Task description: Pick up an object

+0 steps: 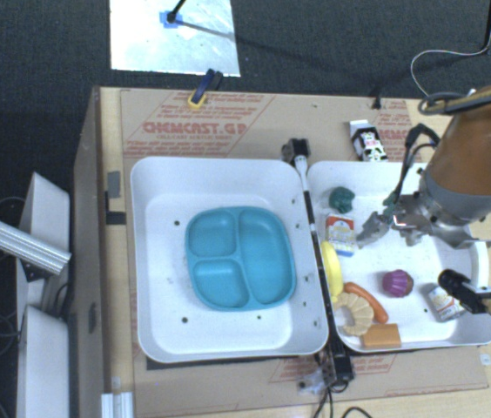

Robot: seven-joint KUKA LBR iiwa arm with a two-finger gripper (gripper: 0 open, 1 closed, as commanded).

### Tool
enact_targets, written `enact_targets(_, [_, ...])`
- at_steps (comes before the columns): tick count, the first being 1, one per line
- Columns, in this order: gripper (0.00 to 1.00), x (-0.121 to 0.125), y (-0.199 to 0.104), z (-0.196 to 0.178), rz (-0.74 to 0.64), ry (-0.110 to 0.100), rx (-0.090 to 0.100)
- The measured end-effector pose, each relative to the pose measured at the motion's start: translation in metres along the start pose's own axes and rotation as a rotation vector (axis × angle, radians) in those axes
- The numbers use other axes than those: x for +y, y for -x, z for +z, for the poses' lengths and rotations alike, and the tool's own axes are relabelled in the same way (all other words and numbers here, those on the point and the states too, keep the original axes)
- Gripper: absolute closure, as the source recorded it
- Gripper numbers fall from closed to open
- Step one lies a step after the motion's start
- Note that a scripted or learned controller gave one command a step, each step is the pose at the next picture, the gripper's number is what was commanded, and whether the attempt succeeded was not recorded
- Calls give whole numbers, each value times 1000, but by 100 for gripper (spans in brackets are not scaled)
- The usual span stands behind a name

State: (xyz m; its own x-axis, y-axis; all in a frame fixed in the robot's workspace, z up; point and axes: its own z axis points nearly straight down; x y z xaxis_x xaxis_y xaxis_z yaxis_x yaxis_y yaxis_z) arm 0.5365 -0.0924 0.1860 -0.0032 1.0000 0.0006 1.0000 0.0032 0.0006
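Objects for the picking lie scattered in the right bin, and the one the coming move seems to turn on is the small red-and-white carton, lying against that bin's left wall. It sits just to the left of the claw and a touch below it in the picture, near enough that the grey tip looks almost over its right edge. The carton's long side runs roughly up and down the bin wall.

Going by size: the counter carries both white bins side by side. The left bin holds a blue divided plate. The arm reaches in from the right, its orange band high over the right bin's far corner, the wrist bent so the claw slants down and leftward. I can't tell whether the claw is spread or pressed together; nothing shows pinched in it.

Around it, smaller things: a hot dog and a banana near the front left, a purple ball-like toy below the wrist, a dark green lump beyond the carton, a small bottle to the right.

My guess is a short shift left and down would bring the claw over the carton.
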Motion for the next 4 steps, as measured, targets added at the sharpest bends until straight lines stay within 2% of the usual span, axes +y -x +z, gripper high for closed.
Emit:
enact_targets(1, [0, -30, 53, 61, 3, -1, -1])
enact_targets(2, [0, -49, 53, 95, 2, 0, 0])
enact_targets(3, [0, 24, 112, 101, 1, 3, -3])
enact_targets(4, [0, 16, 26, 18, -1, 4, 0])
